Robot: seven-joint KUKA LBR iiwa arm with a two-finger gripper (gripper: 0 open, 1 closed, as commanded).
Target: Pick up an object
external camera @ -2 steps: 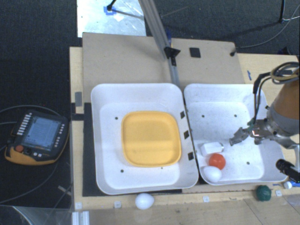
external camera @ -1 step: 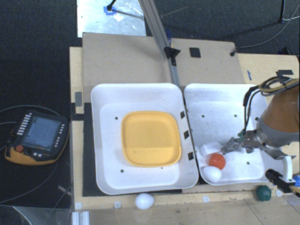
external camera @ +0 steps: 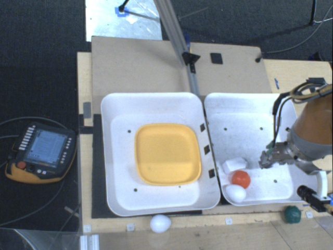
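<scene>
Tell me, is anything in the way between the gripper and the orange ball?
Nothing visible is. The gripper sits to the right of the orange ball in the right bin, with bare bin floor between them. A white block and a white egg flank the ball.

Both bins (external camera: pixel 112 155) look like smooth white plastic, slight sheen. Yellow plate (external camera: pixel 168 153) matt, prob. plastic. Orange ball (external camera: pixel 240 179) smooth, a bit glossy; white egg-shaped obj. (external camera: pixel 235 193) smooth w/ soft shine. My desk (external camera: pixel 140 64) is matt tan board, looks like wood/fibreboard. My pincer (external camera: pixel 268 158): dull grey metal.
</scene>
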